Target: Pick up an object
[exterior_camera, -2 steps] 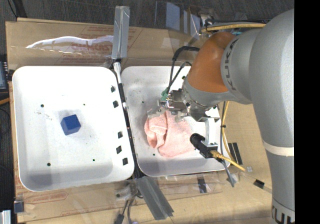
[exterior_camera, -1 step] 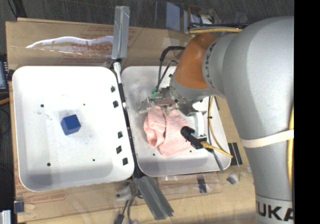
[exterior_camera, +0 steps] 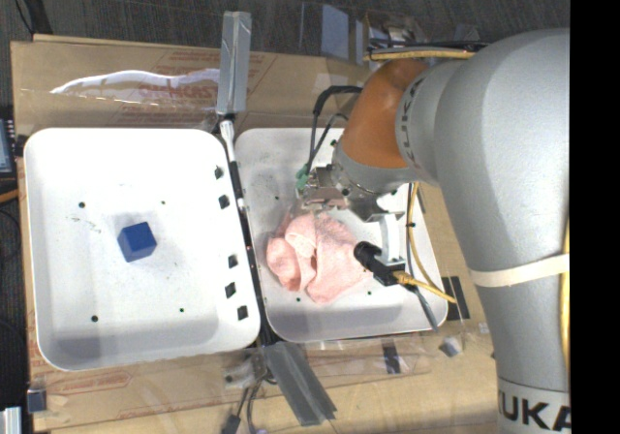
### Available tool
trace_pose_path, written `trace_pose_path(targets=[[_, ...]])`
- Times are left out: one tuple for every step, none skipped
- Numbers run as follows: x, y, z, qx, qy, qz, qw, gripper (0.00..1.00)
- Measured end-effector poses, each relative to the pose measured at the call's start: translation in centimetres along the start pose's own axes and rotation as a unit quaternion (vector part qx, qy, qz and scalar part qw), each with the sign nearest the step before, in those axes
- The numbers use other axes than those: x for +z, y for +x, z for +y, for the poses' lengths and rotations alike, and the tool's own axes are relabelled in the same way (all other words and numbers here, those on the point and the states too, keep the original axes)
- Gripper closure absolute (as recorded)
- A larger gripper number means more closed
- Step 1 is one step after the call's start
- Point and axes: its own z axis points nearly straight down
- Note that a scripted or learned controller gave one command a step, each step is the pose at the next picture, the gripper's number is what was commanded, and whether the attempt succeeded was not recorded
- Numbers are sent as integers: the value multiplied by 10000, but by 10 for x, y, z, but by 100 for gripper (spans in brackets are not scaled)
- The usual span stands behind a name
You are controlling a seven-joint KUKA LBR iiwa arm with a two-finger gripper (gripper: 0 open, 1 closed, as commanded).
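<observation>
Pink cloth (exterior_camera: 315, 256) just below end effector (exterior_camera: 320, 195)

The grey arm (exterior_camera: 504, 190) reaches in from the right, its orange band (exterior_camera: 373, 127) above the wrist, bent downward; the gripper (exterior_camera: 320, 192) (fingers hidden beneath the wrist) points down.

"UKA" on the grey arm (exterior_camera: 528, 411) base.
</observation>
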Motion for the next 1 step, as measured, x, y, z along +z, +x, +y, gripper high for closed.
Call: trace_pose_path(targets=[[-153,40,24,-721,11,13,9974,100]])
